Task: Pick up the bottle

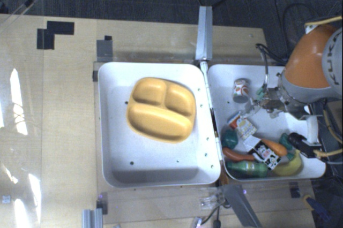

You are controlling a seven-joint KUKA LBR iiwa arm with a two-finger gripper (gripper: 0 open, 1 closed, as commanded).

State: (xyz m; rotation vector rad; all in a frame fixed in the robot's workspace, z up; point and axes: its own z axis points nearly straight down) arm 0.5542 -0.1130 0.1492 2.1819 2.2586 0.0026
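A green bottle [251,168] lies on its side along the front wall of the right bin [225,80], among a pile of small items. My gripper [259,105] hangs over the middle of that bin, below the orange-banded wrist [313,58]. It is behind the bottle and apart from it, and nothing shows held in it.
Around the bottle lie a teal item [230,138], an orange carrot-like piece [238,156], a black-and-white box [266,153], a small packet [245,128] and a yellow banana [290,166]. A small can [241,89] stands at the back. The left bin [110,157] holds a large yellow bread-shaped object [161,109].
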